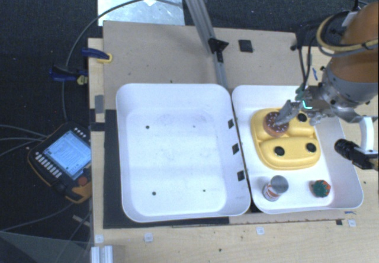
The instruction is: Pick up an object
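Desk (177,54): a tan board seen from above at a slant, carrying two shallow white bins side by side.
Left bin (127,137): sits toward the desk's left and middle, touching the other bin along one side.
Right bin (249,108): sits toward the desk's right edge and holds all the loose things.
Yellow tray (290,152): a chunky yellow plastic piece with dark holes, lying in the middle of the right bin.
Brown disc (275,122): a small round speckled thing resting on the tray's far left part.
Silver can (275,188): stands near the right bin's front edge, left of the ball.
Small ball (320,188): green and red, in the right bin's front right corner.
Arm (355,60): grey and orange, reaching in over the desk's right edge.
Gripper (290,112): low over the tray, its tip just beside the brown disc.
Fingers: I cannot tell whether they are apart or together.
Handheld controller (62,158): lies off the desk's left edge, screen lit.
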Available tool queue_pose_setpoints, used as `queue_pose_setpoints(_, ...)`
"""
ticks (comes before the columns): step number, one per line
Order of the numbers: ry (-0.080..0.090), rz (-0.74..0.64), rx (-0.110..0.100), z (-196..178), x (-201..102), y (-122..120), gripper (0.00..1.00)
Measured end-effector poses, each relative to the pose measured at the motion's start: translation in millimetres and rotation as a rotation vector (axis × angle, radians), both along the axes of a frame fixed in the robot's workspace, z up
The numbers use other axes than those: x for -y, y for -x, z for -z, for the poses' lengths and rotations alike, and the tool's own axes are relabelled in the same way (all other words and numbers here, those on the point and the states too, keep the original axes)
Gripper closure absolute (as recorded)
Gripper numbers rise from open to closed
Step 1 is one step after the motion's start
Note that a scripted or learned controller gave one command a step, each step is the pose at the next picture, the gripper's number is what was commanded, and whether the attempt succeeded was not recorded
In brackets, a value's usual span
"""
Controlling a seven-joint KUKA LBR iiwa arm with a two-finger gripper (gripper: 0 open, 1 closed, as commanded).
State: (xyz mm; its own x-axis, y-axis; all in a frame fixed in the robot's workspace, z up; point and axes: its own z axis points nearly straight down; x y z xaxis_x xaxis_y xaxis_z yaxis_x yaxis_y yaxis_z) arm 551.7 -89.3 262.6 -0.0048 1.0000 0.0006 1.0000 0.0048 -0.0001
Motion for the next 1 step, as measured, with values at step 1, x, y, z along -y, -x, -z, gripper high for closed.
queue_pose_setpoints(1, 0.0, 0.0, 0.002, -0.9, 0.0, -0.5, 0.0)
